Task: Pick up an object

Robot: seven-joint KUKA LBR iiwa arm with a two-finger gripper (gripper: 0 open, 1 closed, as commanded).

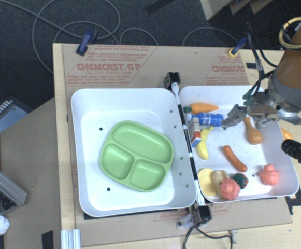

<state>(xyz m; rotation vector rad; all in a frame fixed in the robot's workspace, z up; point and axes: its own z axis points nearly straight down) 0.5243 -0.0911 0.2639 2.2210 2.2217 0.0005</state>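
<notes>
The arm reaches in from the right over the right-hand bin [290,188], and its pincer [232,117] sits low above that bin's upper middle, pointing toward the divider between the two bins. Whether the pincer is open or closed cannot be told from this angle, and nothing can be seen held in it.

Just beside the pincer's tip, toward the divider, lies a blue and white bottle [208,120]; an orange carrot [203,108] lies just beyond that bottle, farther up the bin. A yellow banana [203,145] is below the bottle, near the divider. Behind the pincer, under the wrist, rests a tan drumstick [253,132]. Nearer the camera than the pincer lies an orange sausage [234,158]. Farther down, along the bin's near edge, sit a pale yellow piece [205,180], a pink-red fruit [229,189], a dark green item [240,180] and a pink toy [269,175].

Well apart from the pincer, across the divider, the left bin [85,108] holds a green divided plate [135,155]. Both bins rest on the tabletop [114,66].
</notes>
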